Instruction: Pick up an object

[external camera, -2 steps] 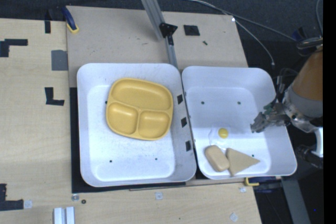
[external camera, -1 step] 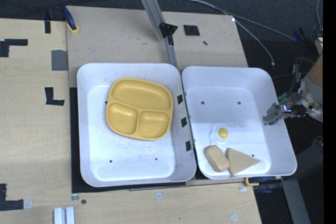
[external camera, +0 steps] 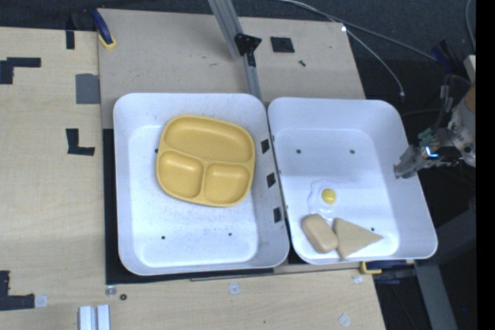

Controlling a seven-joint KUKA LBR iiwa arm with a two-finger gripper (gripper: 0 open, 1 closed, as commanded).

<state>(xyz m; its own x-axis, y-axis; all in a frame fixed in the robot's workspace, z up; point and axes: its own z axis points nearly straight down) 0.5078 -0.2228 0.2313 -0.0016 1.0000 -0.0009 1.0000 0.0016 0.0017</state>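
Note:
In the right bin (external camera: pixel 340 124) lie three toy foods near its front: a fried egg (external camera: pixel 325 198) with a yellow yolk, a tan bread roll (external camera: pixel 317 233) and a beige wedge (external camera: pixel 356 236) touching the roll. A yellow divided plate (external camera: pixel 206 159) rests in the left bin (external camera: pixel 143 236). My gripper (external camera: pixel 414 161) hangs at the right bin's right rim, off to the right of the egg and above the wedge in the view. Nothing shows between its fingers.
A grey metal pole (external camera: pixel 224 4) slants down from the top to the gap between the bins. Thin cables cross the dark floor at the top right. A blue-and-yellow clamp (external camera: pixel 104 30) sits at the bench's far left corner.

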